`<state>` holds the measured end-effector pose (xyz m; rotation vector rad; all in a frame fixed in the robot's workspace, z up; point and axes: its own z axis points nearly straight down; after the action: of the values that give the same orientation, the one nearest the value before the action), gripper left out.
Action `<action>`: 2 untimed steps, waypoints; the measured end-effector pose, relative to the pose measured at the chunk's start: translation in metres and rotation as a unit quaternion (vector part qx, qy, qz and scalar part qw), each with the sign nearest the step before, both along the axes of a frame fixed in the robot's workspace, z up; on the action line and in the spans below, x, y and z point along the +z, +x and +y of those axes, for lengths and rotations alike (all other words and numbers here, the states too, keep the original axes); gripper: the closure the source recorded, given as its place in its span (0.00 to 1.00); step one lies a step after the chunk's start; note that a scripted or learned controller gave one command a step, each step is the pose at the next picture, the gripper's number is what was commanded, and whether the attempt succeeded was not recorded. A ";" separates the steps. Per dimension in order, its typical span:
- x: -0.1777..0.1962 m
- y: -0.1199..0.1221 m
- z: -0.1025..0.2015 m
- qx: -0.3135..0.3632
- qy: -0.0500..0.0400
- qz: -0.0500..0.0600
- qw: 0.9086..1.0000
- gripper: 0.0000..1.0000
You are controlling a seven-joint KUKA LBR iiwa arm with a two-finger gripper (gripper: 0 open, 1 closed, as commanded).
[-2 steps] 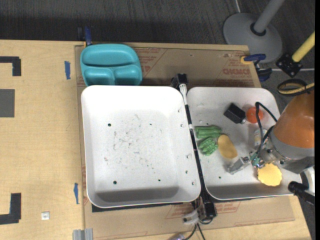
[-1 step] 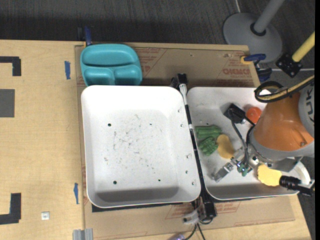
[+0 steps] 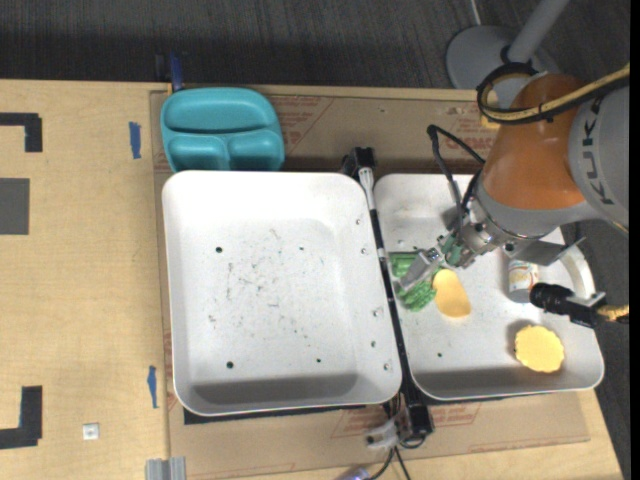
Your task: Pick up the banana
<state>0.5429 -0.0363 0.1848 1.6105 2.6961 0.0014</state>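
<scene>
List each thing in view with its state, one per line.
Gripper: low in the right bin, over the green item.
Green item: lying at the right bin's left wall.
Yellow piece: lying on the bin floor beside the green item.
Round yellow item: lying near the right bin's near corner.
Left bin: scuffed floor.
Teal tray: upright behind the left bin.

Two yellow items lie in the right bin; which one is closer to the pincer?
The elongated yellow piece beside the green object, just below the pincer. The round yellow disc sits apart, near the bin's lower right corner.
</scene>
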 end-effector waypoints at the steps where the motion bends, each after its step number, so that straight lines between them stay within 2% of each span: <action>1: 0.002 -0.064 0.037 0.090 0.000 0.001 0.996 0.00; 2: 0.000 -0.063 0.129 0.045 0.000 0.000 0.999 0.00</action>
<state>0.4794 0.0923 0.1845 1.4859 2.7662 0.0019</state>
